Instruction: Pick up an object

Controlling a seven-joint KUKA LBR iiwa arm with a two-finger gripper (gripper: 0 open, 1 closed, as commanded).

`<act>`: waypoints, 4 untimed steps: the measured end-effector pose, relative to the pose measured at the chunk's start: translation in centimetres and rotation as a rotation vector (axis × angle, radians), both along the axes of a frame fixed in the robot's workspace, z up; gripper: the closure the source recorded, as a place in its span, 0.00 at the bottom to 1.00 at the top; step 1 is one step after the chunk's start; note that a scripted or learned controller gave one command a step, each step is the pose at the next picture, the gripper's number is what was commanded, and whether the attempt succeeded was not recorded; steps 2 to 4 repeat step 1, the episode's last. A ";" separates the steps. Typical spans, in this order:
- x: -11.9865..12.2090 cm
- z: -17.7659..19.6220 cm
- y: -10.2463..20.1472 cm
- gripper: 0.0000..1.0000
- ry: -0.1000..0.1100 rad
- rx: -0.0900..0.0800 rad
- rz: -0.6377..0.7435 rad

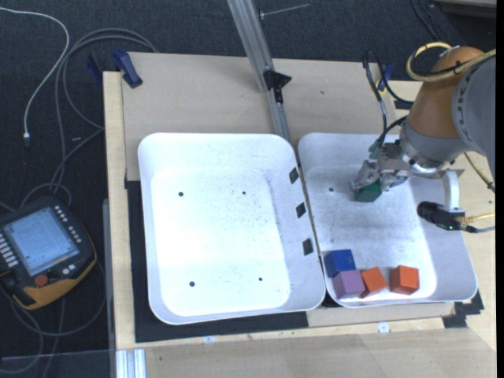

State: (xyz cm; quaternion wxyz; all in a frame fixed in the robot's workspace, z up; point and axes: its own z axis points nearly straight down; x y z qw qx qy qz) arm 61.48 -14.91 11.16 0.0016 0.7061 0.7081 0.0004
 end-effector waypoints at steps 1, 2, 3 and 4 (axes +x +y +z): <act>1.3 9.3 7.4 1.00 -0.007 0.004 0.005; 1.3 9.3 7.4 1.00 -0.007 0.004 0.005; 1.3 9.3 7.4 1.00 -0.007 0.004 0.005; 1.3 9.3 7.4 1.00 -0.007 0.004 0.005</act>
